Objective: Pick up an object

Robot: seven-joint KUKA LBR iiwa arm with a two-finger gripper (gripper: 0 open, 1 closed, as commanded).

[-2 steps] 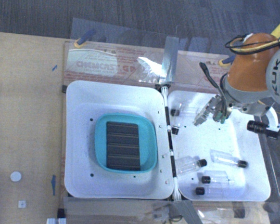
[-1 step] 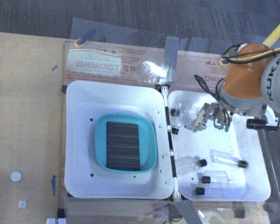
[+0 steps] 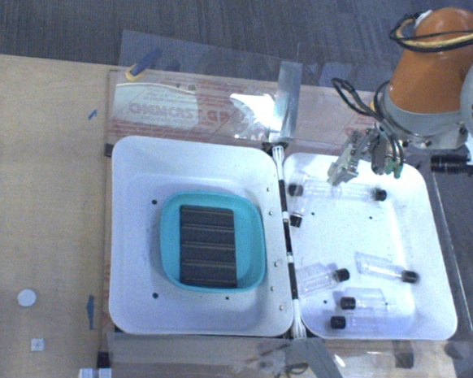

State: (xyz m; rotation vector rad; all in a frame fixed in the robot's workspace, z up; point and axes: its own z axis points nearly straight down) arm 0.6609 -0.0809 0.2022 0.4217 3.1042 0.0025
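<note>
Camera view | gripper (image 3: 345, 170) over right bin (image 3: 436, 241) far edge, finger state unclear | nearest clear vial (image 3: 334, 190) just below | descend centred across vial, then close

Right bin (image 3: 428, 240) holds several clear vials with black caps, all lying flat. One vial (image 3: 324, 275) lies near the left wall, one (image 3: 387, 270) toward the right, two (image 3: 365, 300) (image 3: 357, 320) close together along the front edge. Another (image 3: 322, 189) lies at the back left.
</note>
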